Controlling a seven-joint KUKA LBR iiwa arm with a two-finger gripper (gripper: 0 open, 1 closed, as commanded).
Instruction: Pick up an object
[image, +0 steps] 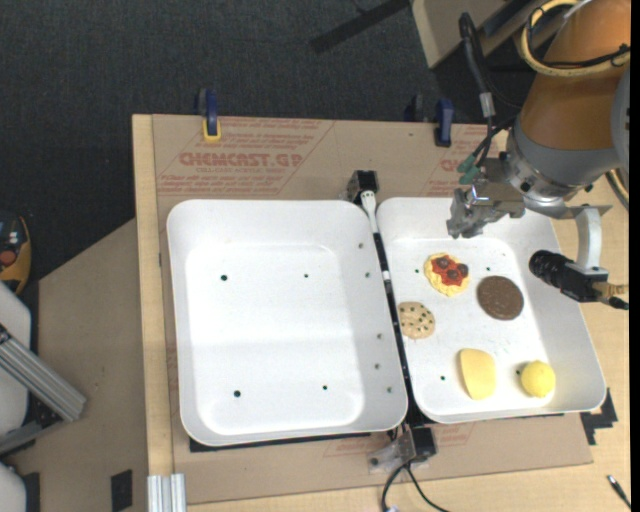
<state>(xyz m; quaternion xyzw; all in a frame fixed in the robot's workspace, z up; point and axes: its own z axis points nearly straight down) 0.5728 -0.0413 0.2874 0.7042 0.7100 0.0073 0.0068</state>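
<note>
Gripper (470, 222) hangs over the right bin (585, 392), at roughly 12 o'clock of its floor, close to the far rim; nothing is visible between the fingers, and the slant of the view does not resolve whether they stand wide or narrow, so state logged as cannot tell. Candidate objects all lie in the right bin: small pizza toy (447, 273) just at 6 o'clock from the gripper and nearest to it; chocolate cookie (499, 297) at 4 o'clock of the pizza, near but apart; chip cookie (416, 319) at 7 o'clock, close to the centre divider; yellow wedge (478, 372) and lemon (537, 379) along the near edge, at 6 and 5 o'clock. Left bin (200, 225) carries no objects. Judgement: approach stage, no grasp yet. The pizza looks the cheapest target, needing only a short move toward 6 o'clock. It is flat, so the fingers should straddle its edges and descend nearly to the bin floor before closing; stopping high would likely skim over it. The lemon offers more height to pinch but may roll.
</note>
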